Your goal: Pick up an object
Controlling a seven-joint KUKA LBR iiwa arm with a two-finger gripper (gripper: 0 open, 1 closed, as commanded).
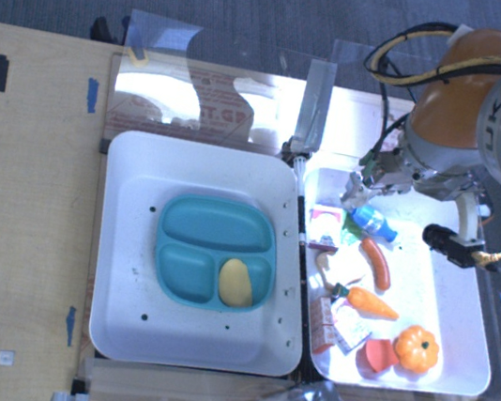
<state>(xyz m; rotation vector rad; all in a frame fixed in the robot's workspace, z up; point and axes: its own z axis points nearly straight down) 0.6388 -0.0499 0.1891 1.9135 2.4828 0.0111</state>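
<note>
My gripper (364, 190) hangs low over the back left part of the right bin (458, 325), under the grey arm with its orange band. Just below it, and touching or nearly touching it, lies a small blue bottle (378, 225) with a green end. Further forward in the same bin lie a brown sausage (377, 264), an orange carrot (372, 304), a small orange pumpkin (417, 348) and a red piece (378, 356). A pink and white box (325, 226) and some packets (332, 325) lie along the bin's left wall.
The left bin (128, 250) holds a teal divided tray (213, 227) with a yellow potato-like object (237, 283) in its front right compartment. A metal divider (310, 119) stands at the back between the bins. Black and yellow cables loop over the arm.
</note>
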